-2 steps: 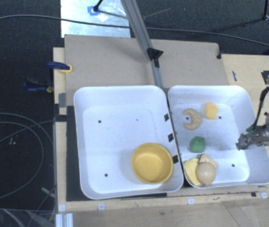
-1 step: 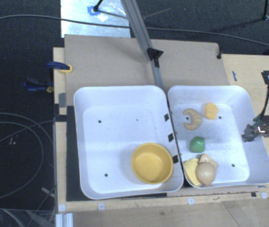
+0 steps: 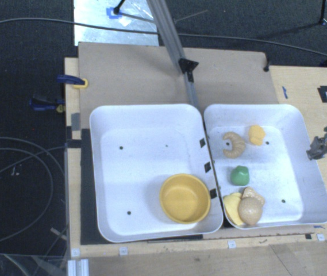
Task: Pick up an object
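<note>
Gripper (image 3: 322, 146) at far right edge, just beside right bin's (image 3: 301, 119) right rim, small and dark; cannot tell its state, nothing seen in it. Right bin holds croissant-shaped pastry (image 3: 233, 143) and small yellow piece (image 3: 257, 134) toward far side, green block (image 3: 239, 175) mid-left, tan round lump (image 3: 250, 209) over yellow thing (image 3: 232, 202) in near-left corner. Left bin (image 3: 117, 119) holds yellow bowl (image 3: 184, 198) upright at near-right corner.
</note>
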Motion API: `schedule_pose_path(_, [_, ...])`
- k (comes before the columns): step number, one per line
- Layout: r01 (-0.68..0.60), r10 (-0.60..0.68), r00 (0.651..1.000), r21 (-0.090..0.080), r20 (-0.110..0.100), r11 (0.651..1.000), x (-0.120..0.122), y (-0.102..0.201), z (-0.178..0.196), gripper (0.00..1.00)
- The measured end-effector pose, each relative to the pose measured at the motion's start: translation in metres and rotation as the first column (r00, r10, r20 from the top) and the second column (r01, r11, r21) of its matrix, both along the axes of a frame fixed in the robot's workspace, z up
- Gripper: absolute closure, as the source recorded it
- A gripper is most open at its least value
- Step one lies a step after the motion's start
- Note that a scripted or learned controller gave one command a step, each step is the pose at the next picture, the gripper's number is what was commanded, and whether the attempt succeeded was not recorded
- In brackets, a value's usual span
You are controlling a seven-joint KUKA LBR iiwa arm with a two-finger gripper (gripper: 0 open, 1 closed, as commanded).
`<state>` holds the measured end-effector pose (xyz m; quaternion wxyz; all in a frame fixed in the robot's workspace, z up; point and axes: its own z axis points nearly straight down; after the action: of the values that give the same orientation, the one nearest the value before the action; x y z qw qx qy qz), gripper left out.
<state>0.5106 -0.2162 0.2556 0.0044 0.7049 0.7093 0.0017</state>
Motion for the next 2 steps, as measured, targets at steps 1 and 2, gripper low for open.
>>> schedule_pose_path(1, [-0.004, 0.004, 1.000, 0.004, -0.004, 1.000, 0.015, 0.044, 0.005, 1.00])
schedule_pose_path(2, [-0.004, 0.004, 1.000, 0.004, -0.004, 1.000, 0.038, 0.091, 0.005, 1.00])
